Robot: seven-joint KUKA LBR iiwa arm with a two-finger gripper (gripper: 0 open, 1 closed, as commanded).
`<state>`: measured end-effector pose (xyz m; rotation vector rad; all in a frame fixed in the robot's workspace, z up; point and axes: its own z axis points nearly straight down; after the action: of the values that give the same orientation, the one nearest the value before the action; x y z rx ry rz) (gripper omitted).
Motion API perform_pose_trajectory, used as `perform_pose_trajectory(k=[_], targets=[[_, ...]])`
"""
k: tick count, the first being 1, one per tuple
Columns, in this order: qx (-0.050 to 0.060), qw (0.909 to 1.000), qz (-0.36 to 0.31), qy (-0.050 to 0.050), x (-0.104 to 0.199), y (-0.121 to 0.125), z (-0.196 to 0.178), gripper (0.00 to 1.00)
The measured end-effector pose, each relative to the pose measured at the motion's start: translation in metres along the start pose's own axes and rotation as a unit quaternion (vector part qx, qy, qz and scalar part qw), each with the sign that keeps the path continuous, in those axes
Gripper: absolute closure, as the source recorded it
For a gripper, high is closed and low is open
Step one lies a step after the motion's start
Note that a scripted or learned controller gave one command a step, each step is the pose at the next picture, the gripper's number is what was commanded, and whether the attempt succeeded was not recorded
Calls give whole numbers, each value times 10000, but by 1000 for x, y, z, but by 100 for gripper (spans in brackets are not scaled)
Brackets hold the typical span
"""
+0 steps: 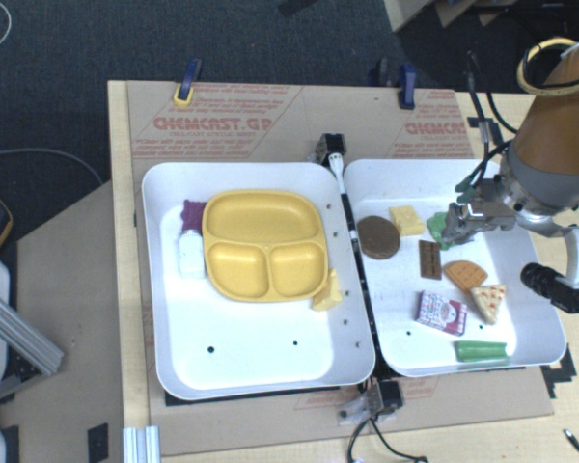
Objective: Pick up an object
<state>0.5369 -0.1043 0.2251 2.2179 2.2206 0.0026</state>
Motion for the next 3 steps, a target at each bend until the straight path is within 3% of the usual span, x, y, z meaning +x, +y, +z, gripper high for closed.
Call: perform_pose_trajectory(k=[2,3], targets=[[-3,10000,-23,9,92,37,-8,100],[1,10000,-3,-4,89,51,3,100]])
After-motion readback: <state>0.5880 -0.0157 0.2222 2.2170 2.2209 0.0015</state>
